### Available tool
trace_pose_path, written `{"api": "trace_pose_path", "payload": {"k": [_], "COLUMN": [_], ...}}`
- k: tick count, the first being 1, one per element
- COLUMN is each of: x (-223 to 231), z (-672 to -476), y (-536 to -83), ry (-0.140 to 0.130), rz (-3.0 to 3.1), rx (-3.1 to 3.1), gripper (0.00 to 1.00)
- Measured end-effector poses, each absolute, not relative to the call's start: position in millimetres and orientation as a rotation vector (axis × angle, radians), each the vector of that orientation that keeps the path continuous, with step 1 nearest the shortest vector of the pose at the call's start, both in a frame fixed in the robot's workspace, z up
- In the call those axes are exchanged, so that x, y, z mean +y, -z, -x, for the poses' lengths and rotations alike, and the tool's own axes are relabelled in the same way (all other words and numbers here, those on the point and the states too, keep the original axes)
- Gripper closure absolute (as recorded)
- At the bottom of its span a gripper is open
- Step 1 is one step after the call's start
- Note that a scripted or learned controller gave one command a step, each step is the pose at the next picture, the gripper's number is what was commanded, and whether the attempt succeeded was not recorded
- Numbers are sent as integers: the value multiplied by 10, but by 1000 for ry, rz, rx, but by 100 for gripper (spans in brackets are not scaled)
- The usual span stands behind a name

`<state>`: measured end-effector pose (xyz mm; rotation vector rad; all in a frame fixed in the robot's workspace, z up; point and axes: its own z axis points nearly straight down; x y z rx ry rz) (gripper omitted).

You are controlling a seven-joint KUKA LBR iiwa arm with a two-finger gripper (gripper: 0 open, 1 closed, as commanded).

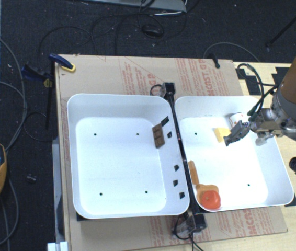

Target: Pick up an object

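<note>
The grey two-finger gripper [235,135], whether apart or together I cannot tell, hovers in approach at the small yellow block's [221,134] three o'clock in the right white bin [273,156]; next, descend over it.

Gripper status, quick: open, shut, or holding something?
Gripper: cannot be told from this view. It hangs over the right bin, beside the yellow piece.

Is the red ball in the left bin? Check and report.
No. The red ball sits in the near corner of the right bin, beside the divider, not in the left bin.
</note>
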<state>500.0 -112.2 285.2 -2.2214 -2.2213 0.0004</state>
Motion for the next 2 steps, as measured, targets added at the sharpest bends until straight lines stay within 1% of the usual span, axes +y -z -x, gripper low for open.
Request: {"api": "trace_pose_path", "payload": {"k": [1,2], "x": [-1121,-829], "z": [-5002,-5316], "y": [-2952,-2868], "ry": [0,0], "rz": [2221,2217], "rx": [-2222,-2224], "gripper": [100,100]}}
